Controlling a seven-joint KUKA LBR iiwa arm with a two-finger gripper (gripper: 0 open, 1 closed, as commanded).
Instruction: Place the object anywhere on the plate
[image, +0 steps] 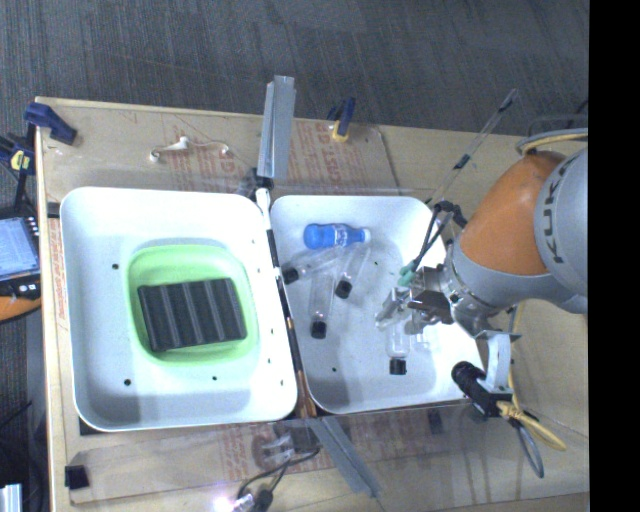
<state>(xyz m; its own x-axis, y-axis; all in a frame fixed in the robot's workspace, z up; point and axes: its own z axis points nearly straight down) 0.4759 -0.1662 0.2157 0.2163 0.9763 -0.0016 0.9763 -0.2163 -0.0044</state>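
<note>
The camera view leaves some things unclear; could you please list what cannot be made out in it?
- Gripper: the wrist crowds it, and glare off the right bin blurs it, so its state is unreadable.
- Clear tubes with black caps: see-through against white, so their count and outlines are uncertain.
- Blue bottle: label too small to read.
- Dark ridged insert on the green plate: it hides the plate's middle.
</note>
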